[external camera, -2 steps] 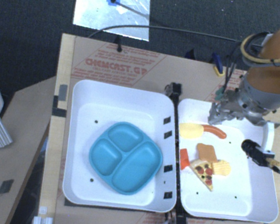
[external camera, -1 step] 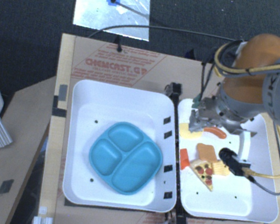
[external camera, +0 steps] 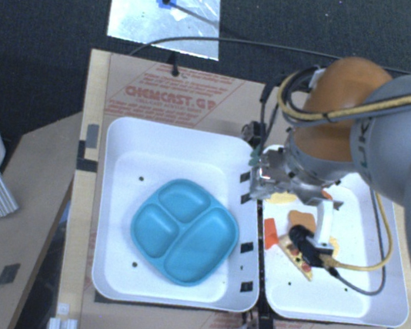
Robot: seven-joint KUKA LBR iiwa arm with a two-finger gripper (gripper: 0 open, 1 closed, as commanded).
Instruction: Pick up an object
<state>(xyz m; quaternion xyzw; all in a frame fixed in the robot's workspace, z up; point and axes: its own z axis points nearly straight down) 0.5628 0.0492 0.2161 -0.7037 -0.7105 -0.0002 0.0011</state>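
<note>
On the tabletop (external camera: 37, 194), two shallow white bins side by side, meeting along the middle. In the left bin (external camera: 109, 183), well apart from the arm, a blue plate (external camera: 184, 230): glossy turquoise plastic, rounded corners, split into three compartments, lying flat and turned at a slant to the bin walls. Over the right bin (external camera: 358, 299), the grey arm (external camera: 409, 116) with its orange band, reaching in from the right and hanging above the bin's left half. Beneath and beside the wrist, small pieces scattered on the white floor: a short orange piece (external camera: 270, 231) just beside the left wall, a flat orange-brown piece (external camera: 302, 217) near it, a pale yellow piece (external camera: 282, 199) further back, partly under the wrist, and a thin tan wedge (external camera: 304, 267) nearest the front. Too small to name more closely. Jaws hidden by the wrist; cannot tell whether open, closed or gripping anything. Under both bins, brown cardboard (external camera: 171, 88) with red lettering
</note>
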